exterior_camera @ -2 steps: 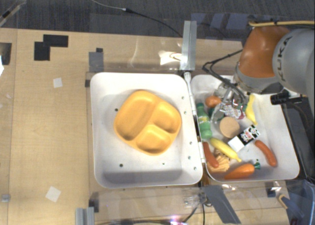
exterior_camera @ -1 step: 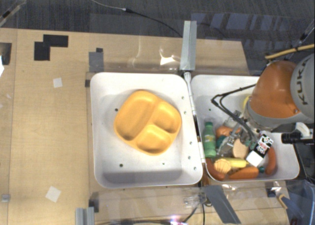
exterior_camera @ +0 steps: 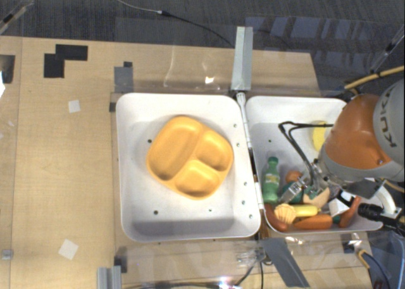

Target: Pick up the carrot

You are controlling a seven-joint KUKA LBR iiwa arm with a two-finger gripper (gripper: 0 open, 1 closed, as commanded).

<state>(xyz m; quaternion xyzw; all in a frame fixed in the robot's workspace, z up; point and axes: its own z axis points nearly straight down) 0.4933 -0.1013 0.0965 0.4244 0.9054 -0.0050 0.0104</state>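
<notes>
Now, seen from above, the arm (exterior_camera: 364, 136) reaches into the right bin (exterior_camera: 266, 112), and its gripper (exterior_camera: 308, 184) is low over a heap of toy food. I cannot tell if the fingers are released or clenched. The carrot (exterior_camera: 312, 222) lies at the front wall, just below the gripper. A yellow tray (exterior_camera: 190, 156) rests in the left bin (exterior_camera: 133, 174).

One fixed cam above the bench (exterior_camera: 57, 174), looking down at a slant, mid-range. Claw (exterior_camera: 308, 186) sits lower right of frame; both bins fit, one w/ claw, other to its left.
</notes>
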